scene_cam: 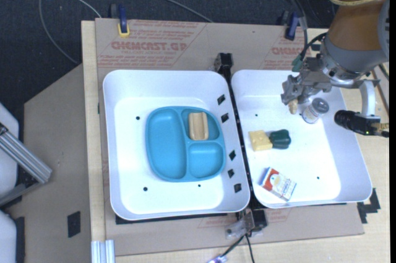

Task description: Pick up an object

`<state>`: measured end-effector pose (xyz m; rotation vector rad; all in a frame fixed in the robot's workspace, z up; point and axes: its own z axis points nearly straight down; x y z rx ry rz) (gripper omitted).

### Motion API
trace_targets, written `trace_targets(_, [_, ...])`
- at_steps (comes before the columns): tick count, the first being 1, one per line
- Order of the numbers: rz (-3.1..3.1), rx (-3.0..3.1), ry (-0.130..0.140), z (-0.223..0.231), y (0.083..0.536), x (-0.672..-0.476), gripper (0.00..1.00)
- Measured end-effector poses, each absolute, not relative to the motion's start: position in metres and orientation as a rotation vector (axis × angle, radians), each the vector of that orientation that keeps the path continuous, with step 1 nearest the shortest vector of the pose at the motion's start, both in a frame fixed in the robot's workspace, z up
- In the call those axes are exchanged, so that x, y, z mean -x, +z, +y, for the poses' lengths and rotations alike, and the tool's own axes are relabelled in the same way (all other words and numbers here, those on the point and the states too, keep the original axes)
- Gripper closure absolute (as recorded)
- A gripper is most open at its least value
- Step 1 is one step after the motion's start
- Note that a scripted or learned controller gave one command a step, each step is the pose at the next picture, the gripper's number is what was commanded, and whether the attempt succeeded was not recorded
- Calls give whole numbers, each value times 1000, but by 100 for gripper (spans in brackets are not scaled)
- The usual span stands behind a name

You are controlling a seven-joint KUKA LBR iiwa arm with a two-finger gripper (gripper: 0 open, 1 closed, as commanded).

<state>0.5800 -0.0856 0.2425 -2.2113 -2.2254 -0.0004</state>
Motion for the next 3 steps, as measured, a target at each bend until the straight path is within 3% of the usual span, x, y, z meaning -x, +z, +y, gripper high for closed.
trace_targets(3, [-2223, 2213, 3, 72, 219, -538, 100])
